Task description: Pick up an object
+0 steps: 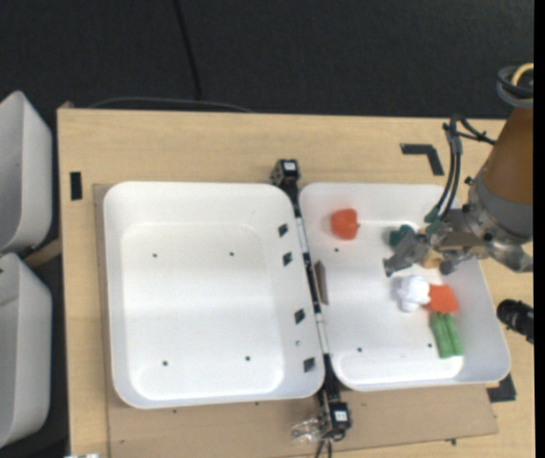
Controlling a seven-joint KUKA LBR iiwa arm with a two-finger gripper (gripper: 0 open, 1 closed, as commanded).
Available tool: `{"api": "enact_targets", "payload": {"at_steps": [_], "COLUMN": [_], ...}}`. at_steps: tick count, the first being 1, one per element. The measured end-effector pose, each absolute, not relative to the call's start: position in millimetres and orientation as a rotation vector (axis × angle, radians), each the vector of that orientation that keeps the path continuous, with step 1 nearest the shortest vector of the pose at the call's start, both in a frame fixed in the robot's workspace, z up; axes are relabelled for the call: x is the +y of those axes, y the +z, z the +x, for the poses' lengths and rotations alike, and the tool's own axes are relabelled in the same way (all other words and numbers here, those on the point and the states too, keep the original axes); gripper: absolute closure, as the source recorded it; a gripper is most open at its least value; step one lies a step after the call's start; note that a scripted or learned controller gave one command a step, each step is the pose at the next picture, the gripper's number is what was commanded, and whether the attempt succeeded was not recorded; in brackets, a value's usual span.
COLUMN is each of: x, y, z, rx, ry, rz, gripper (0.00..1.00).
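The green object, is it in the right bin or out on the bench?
In. The green object lies on the floor of the right bin, near its front right corner, just below an orange piece.

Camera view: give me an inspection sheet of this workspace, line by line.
Surface: wooden bench bearing a left bin and a right bin, side by side.
Job's things: in the right bin, an orange block, a white object, an orange piece, a green object.
Clutter: nothing seen.
Grippers: gripper low over the right bin, near the white object; nothing visibly held.
Cables: dark cables along the arm.
Surroundings: dark floor; white casings left of the bench.
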State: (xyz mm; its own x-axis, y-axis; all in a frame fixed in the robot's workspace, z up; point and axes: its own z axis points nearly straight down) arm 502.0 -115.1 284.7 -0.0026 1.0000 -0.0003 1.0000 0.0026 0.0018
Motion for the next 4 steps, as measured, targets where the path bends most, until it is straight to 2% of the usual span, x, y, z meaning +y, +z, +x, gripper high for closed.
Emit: {"api": "enact_targets", "payload": {"at_steps": [1, 2, 3, 4], "x": [-116, -77, -45, 2], "y": [295, 417, 456, 473], "z": [502.9, 513.3, 502.6, 495.2], "rx": [2.223, 2.221, 2.226, 2.226], "ry": [0.003, 0.015, 0.007, 0.005], "rz": [2.215, 2.205, 2.211, 2.212], "gripper": [1.0, 1.0, 1.0, 1.0]}}
